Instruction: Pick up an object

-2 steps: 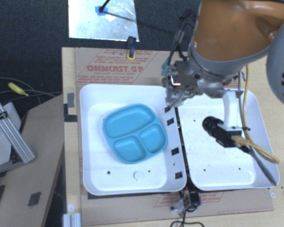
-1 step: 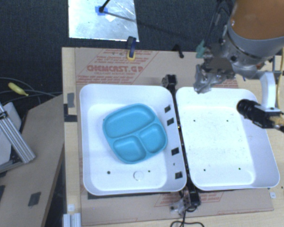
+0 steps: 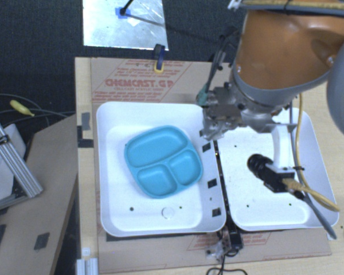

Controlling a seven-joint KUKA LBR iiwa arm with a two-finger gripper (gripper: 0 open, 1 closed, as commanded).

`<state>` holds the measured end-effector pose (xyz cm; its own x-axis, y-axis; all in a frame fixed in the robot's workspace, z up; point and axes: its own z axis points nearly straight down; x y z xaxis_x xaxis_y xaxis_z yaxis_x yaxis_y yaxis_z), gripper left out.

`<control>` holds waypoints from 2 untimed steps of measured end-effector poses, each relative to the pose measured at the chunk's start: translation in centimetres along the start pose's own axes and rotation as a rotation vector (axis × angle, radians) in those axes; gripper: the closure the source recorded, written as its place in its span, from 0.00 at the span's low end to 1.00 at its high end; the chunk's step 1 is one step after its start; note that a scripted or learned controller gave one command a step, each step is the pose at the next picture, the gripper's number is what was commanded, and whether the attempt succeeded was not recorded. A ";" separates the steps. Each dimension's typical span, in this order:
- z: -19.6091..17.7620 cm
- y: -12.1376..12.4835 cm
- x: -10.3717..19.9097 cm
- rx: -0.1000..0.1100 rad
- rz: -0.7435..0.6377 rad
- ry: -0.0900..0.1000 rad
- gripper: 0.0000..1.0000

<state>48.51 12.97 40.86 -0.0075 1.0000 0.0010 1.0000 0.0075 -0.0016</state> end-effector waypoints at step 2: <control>-0.8 0.1 -9.4 -0.005 0.016 -0.003 1.00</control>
<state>48.72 3.59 41.67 0.0082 1.0000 -0.0022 1.0000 -0.0082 0.0034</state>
